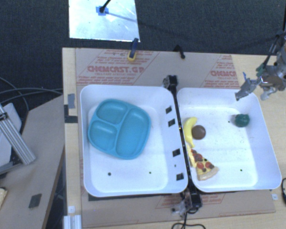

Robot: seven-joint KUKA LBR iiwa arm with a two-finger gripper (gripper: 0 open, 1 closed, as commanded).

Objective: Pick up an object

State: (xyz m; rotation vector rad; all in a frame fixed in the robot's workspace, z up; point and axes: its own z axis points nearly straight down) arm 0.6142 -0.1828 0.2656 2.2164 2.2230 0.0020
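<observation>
The jaws (pixel 255 87) were seen spread and holding nothing, poised above the right bin's (pixel 229 180) far edge. The nearest object, a green ball (pixel 241 120), lay just below by the right wall. A descent too near that wall could roll the ball away or strike the rim.

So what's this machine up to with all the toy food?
A robot arm reaches in from the right, and its claw hangs open above the far right corner of the right bin, holding nothing. Its job is to pick something up. In that bin lie a green ball, nearest the claw, a banana with a brown ball against it, and a pizza slice. The left bin holds a blue tray.
</observation>
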